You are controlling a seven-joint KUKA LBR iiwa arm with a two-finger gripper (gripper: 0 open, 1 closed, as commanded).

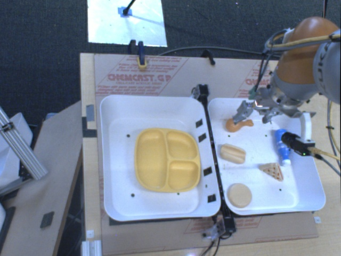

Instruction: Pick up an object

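A desk (64, 143) seen from above carries two shallow white bins side by side on a clear sheet whose protective paper reads "CHEMCAST GP" in red, printed repeatedly and upside down along the far edge. The left bin (114, 121) holds one thing: a yellow tray (167, 159) with three compartments, lying flat near the bin's middle. The right bin (314, 193) holds five things: an orange piece (238, 124) near its far left corner, a tan roll (233, 153) just nearer along the left wall, a round tan disc (240, 194) near the near left corner, a brown wedge (271, 170) towards the middle, and a blue-and-white bottle (282, 148) by the right wall with a black part across it. The grey arm (301, 52), topped with orange, reaches in from the right over the far edge of the right bin. Its pincer (246, 111) hangs just above the orange piece, close to it; whether it touches or grips the piece cannot be told, nor whether it is open or closed. One blue clamp (141, 55) sits on the desk's far edge.
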